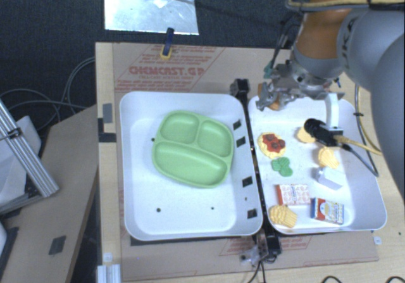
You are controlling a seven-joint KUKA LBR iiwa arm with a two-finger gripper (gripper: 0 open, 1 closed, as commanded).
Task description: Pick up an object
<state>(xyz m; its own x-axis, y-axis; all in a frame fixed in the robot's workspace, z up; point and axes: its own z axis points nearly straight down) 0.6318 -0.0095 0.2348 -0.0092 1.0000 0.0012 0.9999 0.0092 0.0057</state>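
I see the counter carrying two white bins, with the grey arm reaching in from the right. The left bin holds a green divided plate. The tool sits low over the far left corner of the right bin, touching or just above an orange-brown piece. I cannot tell whether the tool is released or clenched, or whether it is grasping the piece. Nearer me lie a blue-and-white box, a red-and-white packet, a round red-topped piece, a ridged yellow piece and a small green piece.
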